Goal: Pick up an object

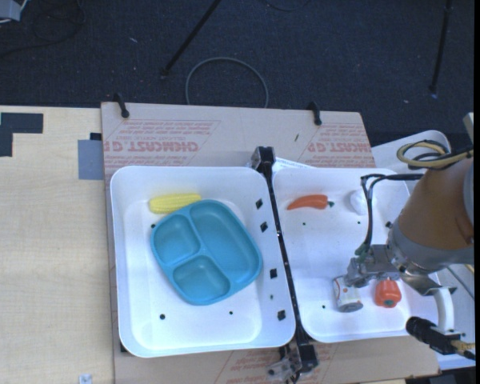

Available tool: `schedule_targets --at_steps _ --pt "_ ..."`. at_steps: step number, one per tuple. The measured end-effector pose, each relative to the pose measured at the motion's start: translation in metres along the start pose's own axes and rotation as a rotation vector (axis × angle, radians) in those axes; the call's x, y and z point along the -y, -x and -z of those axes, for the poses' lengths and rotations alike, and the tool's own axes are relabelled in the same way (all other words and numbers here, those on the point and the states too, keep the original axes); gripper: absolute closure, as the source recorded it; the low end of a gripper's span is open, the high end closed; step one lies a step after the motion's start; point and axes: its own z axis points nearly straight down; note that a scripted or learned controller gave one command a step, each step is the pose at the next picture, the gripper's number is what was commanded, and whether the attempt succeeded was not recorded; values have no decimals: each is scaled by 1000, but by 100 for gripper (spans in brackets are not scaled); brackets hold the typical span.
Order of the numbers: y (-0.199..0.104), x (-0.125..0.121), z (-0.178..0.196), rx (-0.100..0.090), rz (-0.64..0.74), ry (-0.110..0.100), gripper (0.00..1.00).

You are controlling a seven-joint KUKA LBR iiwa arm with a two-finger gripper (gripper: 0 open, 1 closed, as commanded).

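1 cup (349, 295), 1 tray (206, 250), 2 bins (136, 294)

The light is bright and even, and it seems to come from above. The two white bins (136, 214) are almost washed out, so their walls and floors are difficult to separate. Shadows are weak and short; a thin one lies under the blue tray (204, 250), far to the left of the gripper (360, 274). The dark floor (224, 38) beyond the bins, well above the gripper, stays dim with little detail. The whole picture is a little soft and grainy. The small things just below and beside the gripper have unclear edges.
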Motion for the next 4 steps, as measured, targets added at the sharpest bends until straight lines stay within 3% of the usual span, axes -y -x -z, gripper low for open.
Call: schedule_targets --at_steps 1,2,4 --pt "5 -1 62 3 8 7 100" --pt "5 -2 71 2 8 3 100" --pt "-91 -48 73 -1 12 1 100"
